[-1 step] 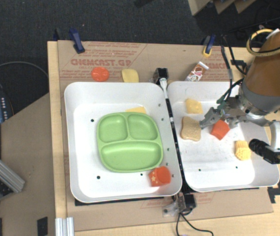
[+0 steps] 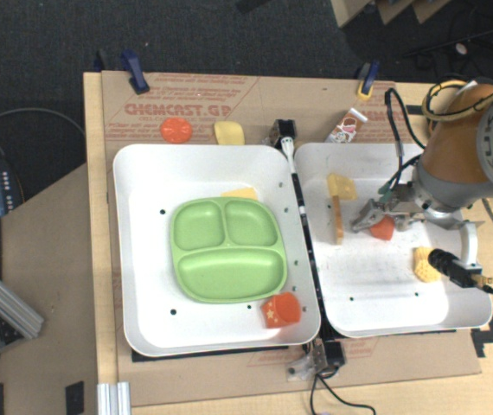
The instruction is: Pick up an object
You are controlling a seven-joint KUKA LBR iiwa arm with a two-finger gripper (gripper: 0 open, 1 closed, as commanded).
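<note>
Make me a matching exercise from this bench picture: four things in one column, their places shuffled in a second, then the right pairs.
Things:
1. green three-compartment plastic plate
2. small orange-red block
3. round orange toy
4. yellow waffle-textured piece

Places:
A. on the cardboard behind the left bin
B. right bin, by its right side
C. middle of the left bin
D. right bin, at the tip of the gripper

Pairs: 1-C, 2-D, 3-A, 4-B

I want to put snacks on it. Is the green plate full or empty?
Empty. The green plate in the left bin shows bare compartments; the orange block lies beside it, not in it.
</note>
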